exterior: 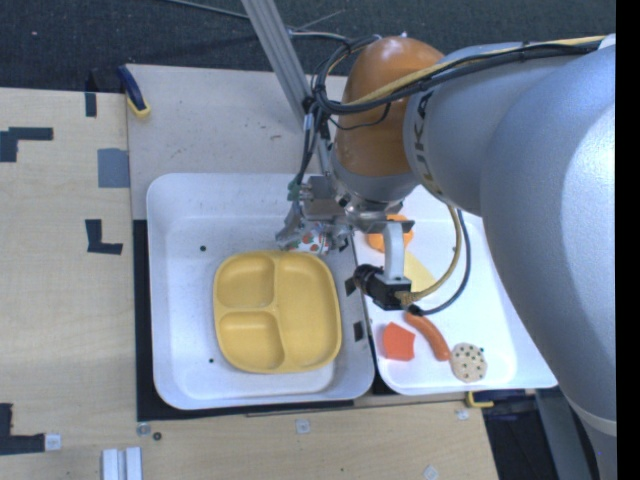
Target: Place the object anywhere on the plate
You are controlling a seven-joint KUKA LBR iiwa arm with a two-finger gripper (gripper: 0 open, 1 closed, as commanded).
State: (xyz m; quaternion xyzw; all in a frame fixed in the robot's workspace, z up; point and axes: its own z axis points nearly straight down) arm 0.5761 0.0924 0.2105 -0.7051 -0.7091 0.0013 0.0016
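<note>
Camera view: gripper (318, 230) is seen just above the yellow plate's (277, 311) far rim, in the left bin (180, 298). Fingers' state can't be told; whether an object is held is unclear. Orange block (398, 342), hot dog (428, 335) & cookie (467, 362) lie in the right bin (500, 308). If loaded, wrist should be centred over the plate before release.

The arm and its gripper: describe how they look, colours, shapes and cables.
The arm is bulky and rounded, in smooth light grey, with a glossy orange band like a dome above the wrist. Black cables loop beside that band, and another black cable curves below the wrist. The gripper is a small block of grey metal parts with black fittings.
</note>
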